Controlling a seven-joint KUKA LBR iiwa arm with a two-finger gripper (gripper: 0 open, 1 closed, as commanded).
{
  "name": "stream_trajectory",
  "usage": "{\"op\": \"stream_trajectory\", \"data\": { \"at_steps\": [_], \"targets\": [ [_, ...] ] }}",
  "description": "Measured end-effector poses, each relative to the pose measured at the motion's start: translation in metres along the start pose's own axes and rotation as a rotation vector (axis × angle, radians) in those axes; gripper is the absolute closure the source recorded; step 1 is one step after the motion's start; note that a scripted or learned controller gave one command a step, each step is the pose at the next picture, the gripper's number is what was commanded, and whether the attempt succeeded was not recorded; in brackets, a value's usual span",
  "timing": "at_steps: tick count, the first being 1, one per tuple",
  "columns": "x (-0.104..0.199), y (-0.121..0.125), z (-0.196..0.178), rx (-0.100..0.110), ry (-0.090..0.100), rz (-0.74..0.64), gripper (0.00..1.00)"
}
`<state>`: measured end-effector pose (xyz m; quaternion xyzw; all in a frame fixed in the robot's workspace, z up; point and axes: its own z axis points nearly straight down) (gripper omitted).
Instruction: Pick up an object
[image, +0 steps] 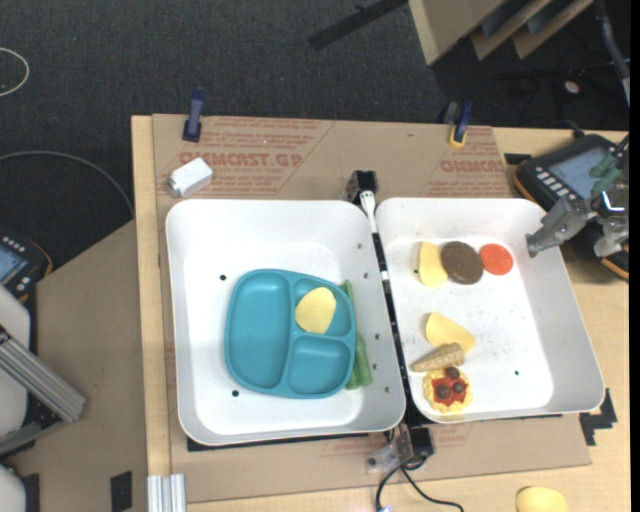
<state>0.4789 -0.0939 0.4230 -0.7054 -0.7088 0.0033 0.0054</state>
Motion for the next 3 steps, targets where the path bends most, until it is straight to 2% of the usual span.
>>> {"op": "stream_trajectory", "data": {
  "at_steps": [1,2,3],
  "targets": [
    [-0.079,0.018,-0.12,-0.028,-0.012,0.011,0.0],
    [-0.001,-0.001,0.046,0.004,0.002,-0.001,0.0],
    [-0.041,0.002,-0.103,-0.033,-0.01,0.009,0.0]
  ]
}}
